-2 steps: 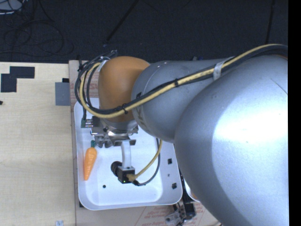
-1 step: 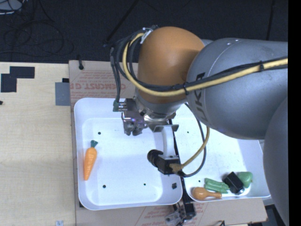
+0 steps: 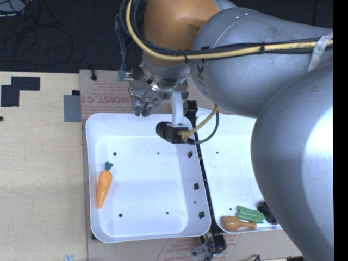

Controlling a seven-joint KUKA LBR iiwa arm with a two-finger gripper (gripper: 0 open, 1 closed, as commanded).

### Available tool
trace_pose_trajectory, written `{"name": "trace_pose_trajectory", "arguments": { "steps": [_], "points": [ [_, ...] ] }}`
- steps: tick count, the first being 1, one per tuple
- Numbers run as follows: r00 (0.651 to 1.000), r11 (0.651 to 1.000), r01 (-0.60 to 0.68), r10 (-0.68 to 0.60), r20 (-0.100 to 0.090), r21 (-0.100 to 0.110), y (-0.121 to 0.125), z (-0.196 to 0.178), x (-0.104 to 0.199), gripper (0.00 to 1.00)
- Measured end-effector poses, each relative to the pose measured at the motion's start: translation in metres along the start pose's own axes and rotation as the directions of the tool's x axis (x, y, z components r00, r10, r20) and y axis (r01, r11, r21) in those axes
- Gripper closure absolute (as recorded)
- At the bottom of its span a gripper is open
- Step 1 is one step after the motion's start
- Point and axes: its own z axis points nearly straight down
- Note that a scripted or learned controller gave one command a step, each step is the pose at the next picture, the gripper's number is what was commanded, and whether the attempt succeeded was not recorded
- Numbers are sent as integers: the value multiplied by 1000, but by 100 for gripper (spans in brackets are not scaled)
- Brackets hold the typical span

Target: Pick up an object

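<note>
Toy carrot (image 3: 104, 184) is seen in the left bin (image 3: 90, 162), lying flat on the floor close to the left wall, green top pointed to the far side, orange tip toward the near edge. It is taken as the likely target since it lies alone with open floor around it. The gripper (image 3: 144, 110) is seen at the far edge of the same bin, well apart from the carrot and above the rim. Whether it is released or clenched cannot be told from this angle, as the wrist housing blocks the view. The carrot is judged to be light, probably hollow plastic or foam, stiff enough to be pinched without being crushed, and not fragile. Its surface looks smooth, so some slip is expected, and the taper is likely to push it out of a grip taken near the tip. Hold is best taken across the thick upper part of the body, just below the green top, with the closing direction set across the long axis. Little room is left on the wall side, so contact with the wall is a risk and an approach slightly from the bin's middle is advised. In the right bin (image 3: 234, 162), a green pod-like toy (image 3: 250, 214) and a tan gourd-shaped toy (image 3: 237, 223) are seen touching each other at the near rim, partly under the arm (image 3: 261, 64). These are judged harder to take.
</note>
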Motion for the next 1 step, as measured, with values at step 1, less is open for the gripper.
{"name": "trace_pose_trajectory", "arguments": {
  "steps": [1],
  "points": [
    [1000,1000,1,-1,0,7,10,0,41,100]
  ]
}}
